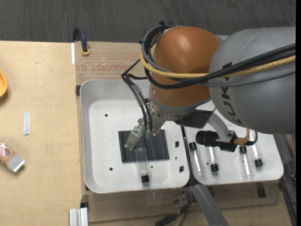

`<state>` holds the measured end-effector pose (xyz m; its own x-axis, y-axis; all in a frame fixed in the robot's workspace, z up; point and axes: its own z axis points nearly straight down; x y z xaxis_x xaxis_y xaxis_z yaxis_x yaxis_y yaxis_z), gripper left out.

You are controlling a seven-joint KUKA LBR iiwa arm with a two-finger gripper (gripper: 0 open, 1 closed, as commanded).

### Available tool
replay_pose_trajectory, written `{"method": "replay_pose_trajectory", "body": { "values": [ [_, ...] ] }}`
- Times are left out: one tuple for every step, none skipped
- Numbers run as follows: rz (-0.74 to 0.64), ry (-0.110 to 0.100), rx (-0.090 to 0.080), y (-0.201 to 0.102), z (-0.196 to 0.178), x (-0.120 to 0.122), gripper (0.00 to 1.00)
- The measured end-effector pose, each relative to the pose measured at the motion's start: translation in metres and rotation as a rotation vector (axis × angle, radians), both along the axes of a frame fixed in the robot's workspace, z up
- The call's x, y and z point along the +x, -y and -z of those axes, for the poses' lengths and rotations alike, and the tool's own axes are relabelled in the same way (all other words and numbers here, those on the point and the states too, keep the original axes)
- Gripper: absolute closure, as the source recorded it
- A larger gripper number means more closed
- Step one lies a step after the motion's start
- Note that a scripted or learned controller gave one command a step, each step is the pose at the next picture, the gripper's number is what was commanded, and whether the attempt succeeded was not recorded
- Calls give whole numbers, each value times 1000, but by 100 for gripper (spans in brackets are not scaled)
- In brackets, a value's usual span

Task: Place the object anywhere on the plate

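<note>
hovering low over the left bin (94,126), our gripper (141,136) sits above the dark plate (157,149); a clear tube (142,166) lies on the plate's front edge. grip state: we cannot tell. next, we judge, confirm placement and lift clear
</note>
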<state>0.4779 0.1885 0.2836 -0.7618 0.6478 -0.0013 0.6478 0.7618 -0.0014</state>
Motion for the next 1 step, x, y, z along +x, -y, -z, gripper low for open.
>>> {"method": "replay_pose_trajectory", "body": {
  "values": [
    [0,-1,-2,1,-8,1,100]
  ]
}}
